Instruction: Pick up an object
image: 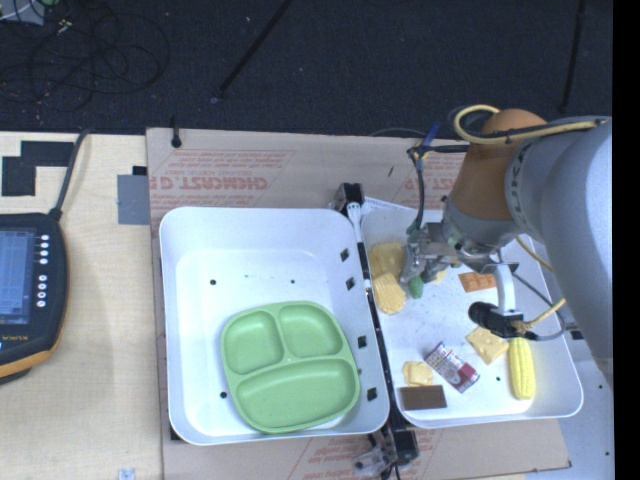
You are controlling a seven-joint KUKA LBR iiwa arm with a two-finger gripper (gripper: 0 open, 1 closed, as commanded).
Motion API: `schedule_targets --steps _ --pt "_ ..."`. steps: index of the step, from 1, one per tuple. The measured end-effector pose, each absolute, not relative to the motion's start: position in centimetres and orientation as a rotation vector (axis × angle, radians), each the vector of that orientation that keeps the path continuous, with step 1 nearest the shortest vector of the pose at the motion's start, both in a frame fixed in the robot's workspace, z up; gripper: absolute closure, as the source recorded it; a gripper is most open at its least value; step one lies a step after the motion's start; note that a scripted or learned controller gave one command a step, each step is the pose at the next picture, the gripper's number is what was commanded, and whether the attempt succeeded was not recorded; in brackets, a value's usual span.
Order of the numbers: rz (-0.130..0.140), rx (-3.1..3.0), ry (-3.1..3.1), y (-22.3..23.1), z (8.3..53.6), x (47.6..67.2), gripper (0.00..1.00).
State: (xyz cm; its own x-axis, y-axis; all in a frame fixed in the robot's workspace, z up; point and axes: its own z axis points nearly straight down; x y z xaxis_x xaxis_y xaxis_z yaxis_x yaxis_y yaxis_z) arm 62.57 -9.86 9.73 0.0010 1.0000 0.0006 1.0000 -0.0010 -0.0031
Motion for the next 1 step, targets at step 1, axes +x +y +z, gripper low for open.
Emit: schedule_targets --steps 1 --pt "-0.004 -2.214 -2.224 -2.68 18.99 55.27 1.0"
